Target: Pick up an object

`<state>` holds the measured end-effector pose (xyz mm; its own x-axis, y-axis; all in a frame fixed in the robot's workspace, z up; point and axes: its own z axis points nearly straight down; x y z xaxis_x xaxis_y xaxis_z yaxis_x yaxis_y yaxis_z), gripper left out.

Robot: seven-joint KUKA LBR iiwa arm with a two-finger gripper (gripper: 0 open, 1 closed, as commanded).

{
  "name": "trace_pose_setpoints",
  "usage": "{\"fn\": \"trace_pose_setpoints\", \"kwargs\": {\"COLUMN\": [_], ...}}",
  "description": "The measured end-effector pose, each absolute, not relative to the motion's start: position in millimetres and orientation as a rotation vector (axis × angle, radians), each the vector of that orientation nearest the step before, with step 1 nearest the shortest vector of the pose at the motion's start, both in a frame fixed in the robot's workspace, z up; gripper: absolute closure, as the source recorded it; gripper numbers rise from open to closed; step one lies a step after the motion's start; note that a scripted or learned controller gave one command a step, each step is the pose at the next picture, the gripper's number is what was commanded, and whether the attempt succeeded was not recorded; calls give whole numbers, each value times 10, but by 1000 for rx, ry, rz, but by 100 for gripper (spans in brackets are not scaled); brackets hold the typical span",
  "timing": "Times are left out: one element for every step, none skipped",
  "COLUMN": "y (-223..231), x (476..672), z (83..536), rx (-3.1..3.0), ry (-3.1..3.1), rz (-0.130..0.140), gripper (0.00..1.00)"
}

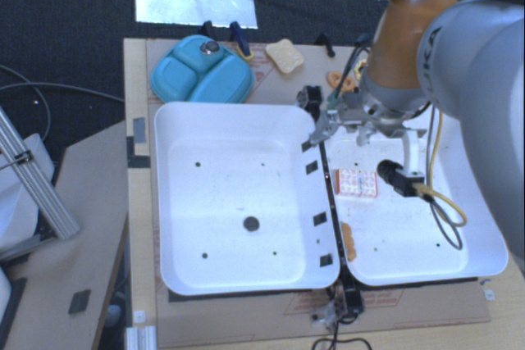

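Huge grey arm [484, 70] up close, over right bin [467, 258]. Pincer [361, 125] near the divider, finger state impossible to tell. Small printed card [358, 183] just below it on bin floor, flat, unheld; straight descent likely.

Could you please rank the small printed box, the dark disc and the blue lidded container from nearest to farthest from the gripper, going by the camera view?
Measured from the gripper:
1. Small printed box, in the right bin just below the gripper.
2. Dark disc, on the left bin's floor.
3. Blue lidded container, outside the bins, behind the left bin.
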<state>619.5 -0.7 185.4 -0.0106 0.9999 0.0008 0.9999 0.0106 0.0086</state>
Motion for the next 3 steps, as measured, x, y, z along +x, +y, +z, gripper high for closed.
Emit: {"fn": "trace_pose_setpoints", "kwargs": {"y": [358, -55, -569], "x": [6602, 6115, 5935], "z": [1853, 2162, 3092], "rx": [2210, 2223, 2218], "ry": [2229, 2218, 2210], "rz": [9, 1, 10], "gripper": [0, 0, 0]}}
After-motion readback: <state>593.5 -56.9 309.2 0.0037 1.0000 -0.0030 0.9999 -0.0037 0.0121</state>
